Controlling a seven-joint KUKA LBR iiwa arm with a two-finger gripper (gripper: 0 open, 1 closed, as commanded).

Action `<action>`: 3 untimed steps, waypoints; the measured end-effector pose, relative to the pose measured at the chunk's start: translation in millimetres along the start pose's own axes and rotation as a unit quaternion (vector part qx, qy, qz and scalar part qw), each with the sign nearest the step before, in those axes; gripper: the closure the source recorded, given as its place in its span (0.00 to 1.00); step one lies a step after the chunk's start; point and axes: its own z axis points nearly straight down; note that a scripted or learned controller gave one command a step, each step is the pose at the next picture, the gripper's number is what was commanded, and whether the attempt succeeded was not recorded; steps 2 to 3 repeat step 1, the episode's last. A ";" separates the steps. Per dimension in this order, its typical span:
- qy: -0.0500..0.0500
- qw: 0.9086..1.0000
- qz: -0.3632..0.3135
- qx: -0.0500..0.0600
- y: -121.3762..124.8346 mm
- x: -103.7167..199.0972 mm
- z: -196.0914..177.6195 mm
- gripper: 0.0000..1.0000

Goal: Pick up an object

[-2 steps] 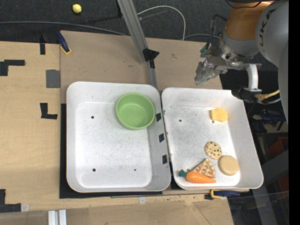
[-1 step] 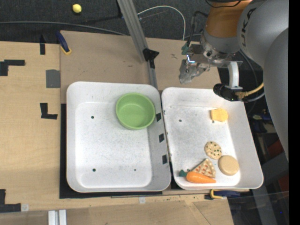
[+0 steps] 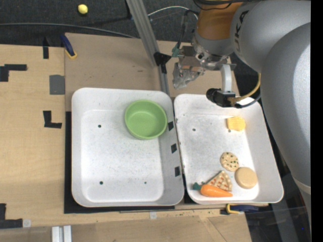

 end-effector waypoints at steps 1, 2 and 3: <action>0.000 1.000 0.000 0.001 -1.5 55.2 20.5 1.00; 0.000 1.000 0.000 0.001 -1.5 55.2 20.5 1.00; 0.000 1.000 0.000 0.001 -1.5 55.2 20.5 1.00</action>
